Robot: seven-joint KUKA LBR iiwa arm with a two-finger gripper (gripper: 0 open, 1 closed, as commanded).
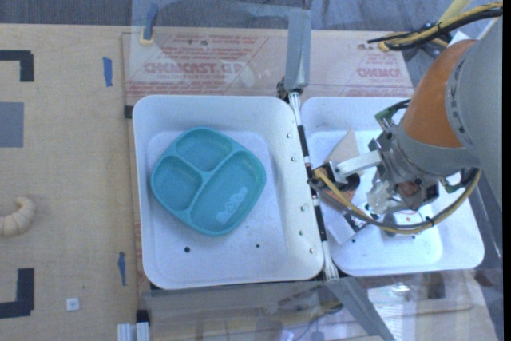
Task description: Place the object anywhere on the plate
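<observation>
**Arm over the right bin, divided plate in the left bin**

Two shallow white bins sit side by side on the bench. The left bin (160, 251) holds a teal plate (209, 180) with three compartments, lying flat near the bin's centre and turned slightly askew. The right bin (447, 251) lies at 3 o'clock from the plate, the two bins meeting along a hinged seam.

The grey arm with its orange band (435, 104) reaches in from 3 o'clock and hangs over the middle of the right bin. The gripper (382, 200) points down into that bin amid looping cables; whether its fingers are parted or closed, and whether anything is between them, cannot be told from this angle. A tan, cardboard-like piece (345, 148) lies in the right bin at about 10 o'clock from the gripper, well apart from the plate; its exact identity is unclear.

On the wooden benchtop, at 9 o'clock from the plate, rests a pale curved item (16, 217).
</observation>
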